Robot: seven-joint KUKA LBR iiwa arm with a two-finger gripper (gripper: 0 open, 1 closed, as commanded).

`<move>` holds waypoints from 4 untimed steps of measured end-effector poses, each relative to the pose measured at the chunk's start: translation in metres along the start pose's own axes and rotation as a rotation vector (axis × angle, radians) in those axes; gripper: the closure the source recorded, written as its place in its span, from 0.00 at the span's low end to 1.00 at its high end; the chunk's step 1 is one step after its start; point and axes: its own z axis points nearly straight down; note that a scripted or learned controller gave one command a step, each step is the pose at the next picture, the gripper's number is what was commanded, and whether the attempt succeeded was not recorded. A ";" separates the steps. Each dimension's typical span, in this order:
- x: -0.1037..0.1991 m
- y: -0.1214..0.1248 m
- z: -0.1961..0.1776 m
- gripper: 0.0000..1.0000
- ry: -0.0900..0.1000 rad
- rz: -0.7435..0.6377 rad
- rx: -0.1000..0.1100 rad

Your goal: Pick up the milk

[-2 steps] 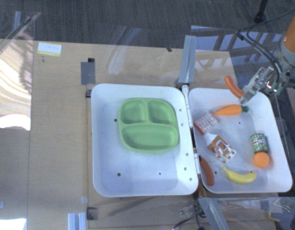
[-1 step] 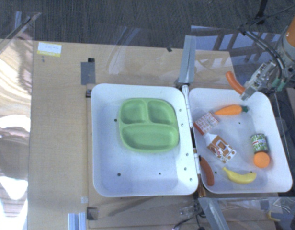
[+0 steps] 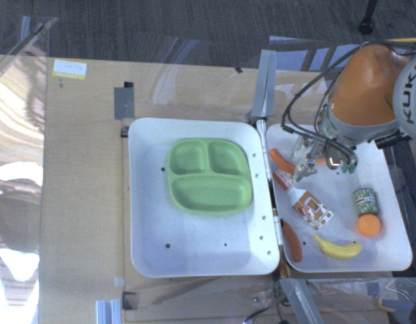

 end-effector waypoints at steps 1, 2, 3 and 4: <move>-0.006 -0.031 -0.093 1.00 -0.005 -0.248 0.002; -0.049 -0.058 -0.052 1.00 -0.003 -0.639 0.001; -0.052 -0.057 -0.066 1.00 -0.016 -0.637 0.003; -0.006 -0.112 -0.056 1.00 -0.002 -0.926 0.002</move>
